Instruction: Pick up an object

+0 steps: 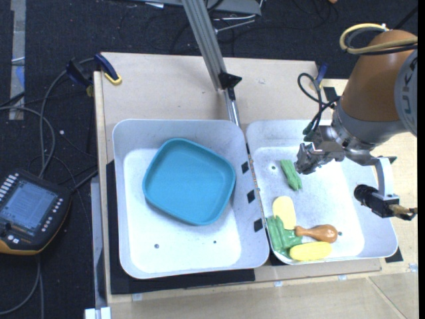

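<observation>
The gripper (305, 162) hangs over the right bin (372, 244), just to the right of a small green pod-shaped piece (289, 175) lying on the bin floor. Nothing shows between its fingers. Lower in the same bin lie a pale yellow piece (284, 211), a green block (279, 234), a brown drumstick-shaped toy (317, 232) and a yellow piece (310, 250), bunched together near the front edge. A blue square plate (189, 181) rests in the left bin (133, 244).
The grey and orange arm (375, 98) reaches in from the right above the right bin's back corner. A slanted metal pole (206, 35) crosses above the bins' back edge. A handheld pendant (26, 211) lies on the floor at left, with cables around it.
</observation>
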`<state>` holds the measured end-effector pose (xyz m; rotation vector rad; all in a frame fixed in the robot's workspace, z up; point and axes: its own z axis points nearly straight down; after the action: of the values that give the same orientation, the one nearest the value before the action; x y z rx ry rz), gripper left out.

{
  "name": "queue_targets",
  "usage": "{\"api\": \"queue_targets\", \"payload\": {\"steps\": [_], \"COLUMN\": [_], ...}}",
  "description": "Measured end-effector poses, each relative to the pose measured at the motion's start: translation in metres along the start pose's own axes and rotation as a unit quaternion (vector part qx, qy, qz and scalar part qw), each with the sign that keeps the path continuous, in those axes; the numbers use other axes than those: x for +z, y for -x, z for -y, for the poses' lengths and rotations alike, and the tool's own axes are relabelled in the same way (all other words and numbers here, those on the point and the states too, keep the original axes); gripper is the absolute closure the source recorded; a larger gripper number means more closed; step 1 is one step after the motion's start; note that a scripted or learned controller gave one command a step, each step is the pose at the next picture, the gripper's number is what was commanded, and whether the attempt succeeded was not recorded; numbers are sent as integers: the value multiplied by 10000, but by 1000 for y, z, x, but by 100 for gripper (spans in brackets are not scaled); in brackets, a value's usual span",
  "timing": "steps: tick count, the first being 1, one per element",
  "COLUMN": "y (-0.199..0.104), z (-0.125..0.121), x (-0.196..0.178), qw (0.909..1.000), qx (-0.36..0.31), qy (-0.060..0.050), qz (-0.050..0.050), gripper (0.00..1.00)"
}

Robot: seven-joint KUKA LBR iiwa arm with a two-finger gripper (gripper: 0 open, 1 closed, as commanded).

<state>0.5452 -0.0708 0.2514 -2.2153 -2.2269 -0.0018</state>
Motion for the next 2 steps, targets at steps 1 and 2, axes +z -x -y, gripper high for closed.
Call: {"api": "queue_targets", "payload": {"steps": [1, 2], "y": [-48, -93], "z": [-25, -36], "x": [-5, 7], "qw": [10000, 10000], "qx": [3, 7], "qy": [-2, -9], "qz": [1, 2], "gripper": [100, 100]}}
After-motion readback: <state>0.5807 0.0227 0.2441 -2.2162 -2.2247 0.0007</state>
